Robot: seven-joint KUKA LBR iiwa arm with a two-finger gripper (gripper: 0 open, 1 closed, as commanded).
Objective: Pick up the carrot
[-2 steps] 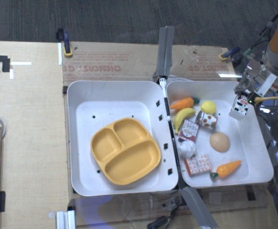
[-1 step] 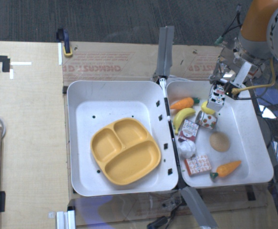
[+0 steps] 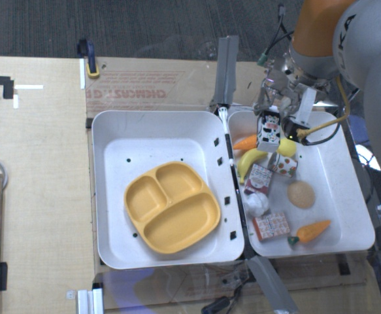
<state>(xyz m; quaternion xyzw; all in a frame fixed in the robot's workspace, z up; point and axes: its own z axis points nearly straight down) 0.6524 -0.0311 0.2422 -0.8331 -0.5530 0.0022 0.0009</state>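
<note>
A carrot (image 3: 314, 229) with a green stub at its left end lies near the front wall of the right bin (image 3: 350, 175). A second orange, carrot-like piece (image 3: 246, 141) lies at the bin's back left, beside a banana (image 3: 249, 161). My gripper (image 3: 268, 133) hangs low over the back left of that bin, just right of the orange piece and well behind the front carrot. I see nothing held in it.
The right bin also holds a yellow lemon (image 3: 286, 148), a tan round item (image 3: 301, 194), a white lump (image 3: 255, 203) and three small red-and-white cartons (image 3: 270, 226). A yellow divided plate (image 3: 172, 206) lies in the left bin (image 3: 112, 175).
</note>
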